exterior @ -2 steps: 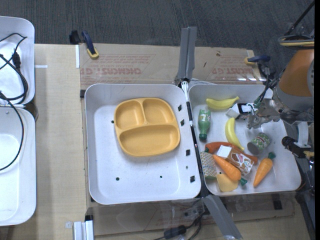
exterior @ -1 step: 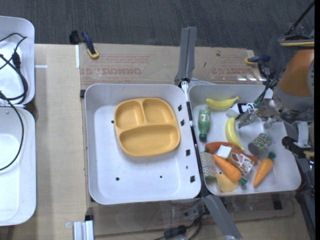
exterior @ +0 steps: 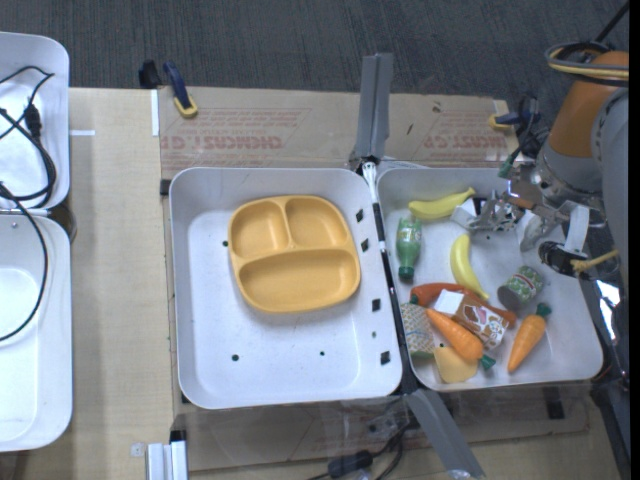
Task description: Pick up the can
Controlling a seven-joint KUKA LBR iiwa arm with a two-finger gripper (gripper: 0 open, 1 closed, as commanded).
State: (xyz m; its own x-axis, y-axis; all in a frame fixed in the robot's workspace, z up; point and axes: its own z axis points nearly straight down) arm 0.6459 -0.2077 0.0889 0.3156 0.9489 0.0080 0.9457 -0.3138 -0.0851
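Camera view, taken from the near edge: we count two carrots in the right bin (exterior: 590, 363), one (exterior: 527, 336) below and slightly right of the pincer (exterior: 503, 214), the other (exterior: 455, 335) below and to its left, lying against a small printed packet (exterior: 484, 320). One can (exterior: 521, 286), grey-green and tipped on its side, lies just below the pincer and a little to its right, apart from it. We count two bananas: one (exterior: 463, 263) below-left of the pincer, one (exterior: 440, 205) just to its left. One green bottle (exterior: 407, 247) stands further left, by the bin wall. Well to the left, in the left bin (exterior: 200, 368), sits one yellow divided plate (exterior: 294, 251) with three compartments. The pincer hangs low over the far part of the right bin, below the arm's orange band (exterior: 578, 118); we cannot tell whether it is apart or together.
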